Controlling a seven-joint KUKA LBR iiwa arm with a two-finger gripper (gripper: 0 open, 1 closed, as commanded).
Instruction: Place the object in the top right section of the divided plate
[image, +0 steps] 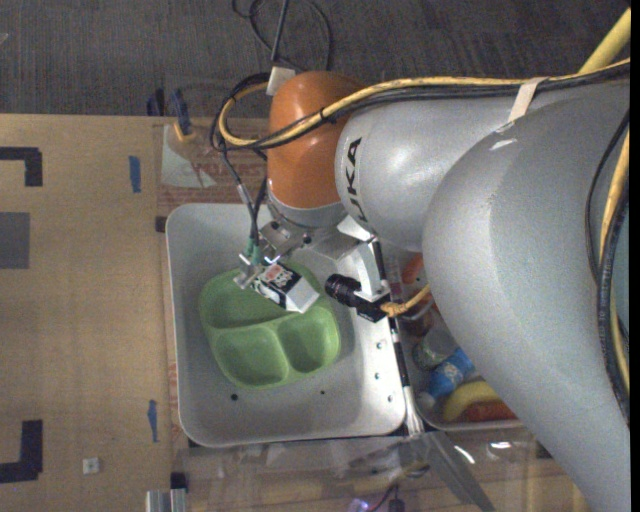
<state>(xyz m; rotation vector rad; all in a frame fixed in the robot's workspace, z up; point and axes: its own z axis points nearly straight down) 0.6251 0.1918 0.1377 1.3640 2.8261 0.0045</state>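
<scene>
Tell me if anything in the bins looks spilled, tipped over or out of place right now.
Nothing looks spilled or damaged. The green divided plate sits flat in the left bin. The gripper hangs over the plate's upper edge beside a small black and white object that sits tilted. Whether it is gripped is unclear. The right bin holds jumbled items, partly hidden by the arm.

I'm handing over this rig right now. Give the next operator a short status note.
Hand: low over the green divided plate, at its upper edge; whether it's open or shut can't be told.
Small black-and-white box: right at the hand, over the plate's rim; a grip isn't confirmed.
Plate: sits in the left white bin.
Done: nothing confirmed placed.
Left: check the grip, set the box in the top right section.
</scene>
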